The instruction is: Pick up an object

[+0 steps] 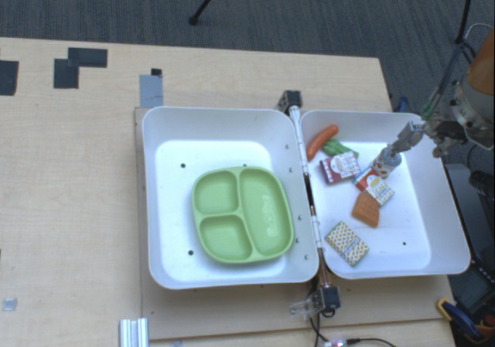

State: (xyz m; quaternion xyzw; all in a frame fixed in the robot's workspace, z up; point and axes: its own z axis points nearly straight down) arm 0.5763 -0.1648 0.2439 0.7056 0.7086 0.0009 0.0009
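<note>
Seen from the overhead camera, the arm [472,98] comes in from the right and is cut off by the frame edge, so just its wrist and the gripper [384,161] are seen. The gripper's tip is small and blurred, sitting right over the cluster of packets; whether its jaws are apart or together cannot be told, and nothing can be made out between them.

The right bin [433,256] holds the loose items. A small packet with red, white and blue print [374,185] lies directly under the gripper tip, partly covered by it, its long axis slanting from upper left to lower right. Touching its lower edge is one orange wedge [366,210], pointing down and slightly right. One dark red packet [339,168] lies just left of the gripper, roughly level, with something green [334,149] peeking out above it, too hidden to identify. One orange carrot-like stick [322,140] slants from lower left to upper right near the bin's top-left corner. One patterned yellowish box [346,243] rests apart, near the front, tilted diagonally.

The left bin [155,183] carries one green divided plate [243,215] with three compartments.
</note>
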